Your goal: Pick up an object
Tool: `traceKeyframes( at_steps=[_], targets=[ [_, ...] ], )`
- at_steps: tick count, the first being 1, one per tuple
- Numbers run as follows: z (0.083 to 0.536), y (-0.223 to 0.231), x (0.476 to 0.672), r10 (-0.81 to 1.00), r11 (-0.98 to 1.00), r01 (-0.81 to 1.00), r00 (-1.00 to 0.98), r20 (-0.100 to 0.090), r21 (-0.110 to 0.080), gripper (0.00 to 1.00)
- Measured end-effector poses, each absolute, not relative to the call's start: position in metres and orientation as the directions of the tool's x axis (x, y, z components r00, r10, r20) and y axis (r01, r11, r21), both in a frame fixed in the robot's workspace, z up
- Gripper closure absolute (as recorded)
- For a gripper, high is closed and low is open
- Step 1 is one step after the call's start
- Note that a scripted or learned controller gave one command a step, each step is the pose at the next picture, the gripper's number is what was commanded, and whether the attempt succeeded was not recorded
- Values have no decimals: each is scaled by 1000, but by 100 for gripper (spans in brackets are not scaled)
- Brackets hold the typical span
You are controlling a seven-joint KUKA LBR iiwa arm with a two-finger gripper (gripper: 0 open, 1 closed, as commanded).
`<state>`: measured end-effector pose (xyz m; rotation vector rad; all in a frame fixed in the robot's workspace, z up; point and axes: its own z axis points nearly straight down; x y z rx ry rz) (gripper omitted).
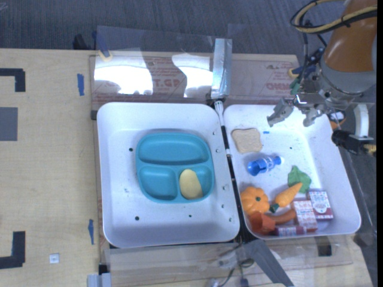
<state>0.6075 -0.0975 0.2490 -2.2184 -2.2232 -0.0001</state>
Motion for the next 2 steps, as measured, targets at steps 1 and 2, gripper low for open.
traceKeyframes(
  at_steps=[1, 2],
  targets=[
    [182, -70, 582, 994, 109, 994, -109, 2, -5, 0],
    [106, -102, 550, 979, 206, 979, -206, 2, -7, 0]
  ],
)
